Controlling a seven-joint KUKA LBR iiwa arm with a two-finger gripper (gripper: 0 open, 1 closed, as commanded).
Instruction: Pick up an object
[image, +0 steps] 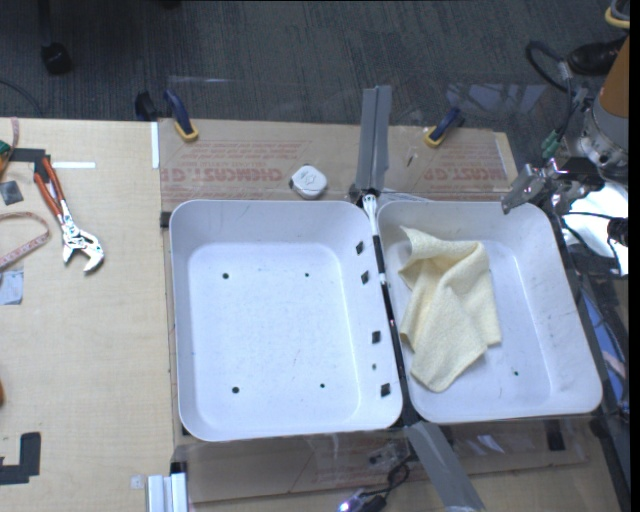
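Note:
A crumpled pale yellow cloth (452, 305) lies in the right white bin (545, 330), toward its left side. My gripper (524, 192) hangs at the far right corner of that bin, above its rim, well away from the cloth and to its upper right. The grey arm with its orange band (612, 14) rises behind it at the view's top right. Nothing shows in the gripper.
The left white bin (200, 330) sits beside the right one, with a grey divider post (374, 140) rising between them at the back. A small white round object (309, 181) and two clamps (180, 118) lie on the cardboard behind. A wrench (70, 230) rests on the wooden bench at left.

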